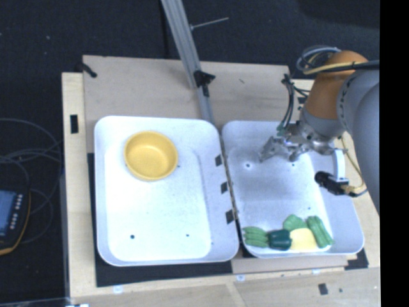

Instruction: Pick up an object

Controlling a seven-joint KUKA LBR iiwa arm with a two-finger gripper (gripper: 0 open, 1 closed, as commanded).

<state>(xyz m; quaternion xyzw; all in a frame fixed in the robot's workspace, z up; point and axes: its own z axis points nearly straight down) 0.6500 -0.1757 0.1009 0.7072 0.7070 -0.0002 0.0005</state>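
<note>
A handheld control unit [11, 217] with a lit screen is being shown at the far left edge, off the surface [255, 85], with dark cables [32, 165] lying near it on the black floor. The pale wooden surface is being occupied by two shallow white bins set side by side, touching along their inner edges. In the left bin [160, 235], a yellow bowl [151, 155] is being kept upright in the upper left part, well apart from everything else. A grey metal post [184, 43] is being seen slanting from the top of the view down to the gap between the bins. In the right bin [268, 190], a cluster of small objects is being held against the lower wall: a ribbed green piece [254, 236] at the left, a dark teal block [279, 239] just beside it, a pale yellow piece [303, 239] next, a rounded green piece [293, 222] above these, and a long green piece [319, 231] at the right, tilted. The tool [276, 149] is being held over the upper part of the right bin, well apart from the cluster, with nothing seen between its fingers; whether they are apart or together cannot be told. The grey arm [358, 107] with its orange band [326, 94] is being extended in from the right.
</note>
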